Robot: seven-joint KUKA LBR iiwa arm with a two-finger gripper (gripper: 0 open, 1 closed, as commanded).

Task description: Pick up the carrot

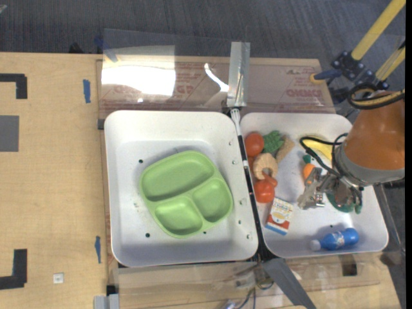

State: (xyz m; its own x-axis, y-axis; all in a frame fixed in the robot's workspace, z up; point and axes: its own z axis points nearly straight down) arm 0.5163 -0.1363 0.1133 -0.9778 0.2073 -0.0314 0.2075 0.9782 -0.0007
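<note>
The carrot is a small orange piece with a green top, lying in the right bin just below the yellow banana. My gripper hangs low over the bin floor directly in front of the carrot, its metal tip a short way nearer the camera. The carrot lies just beyond that tip. The grey wrist and orange band cover the bin's right side.
The right bin also holds a red tomato, broccoli, a bagel, a red fruit, a small carton, a blue bottle and a green item under the wrist. A green divided plate lies in the left bin.
</note>
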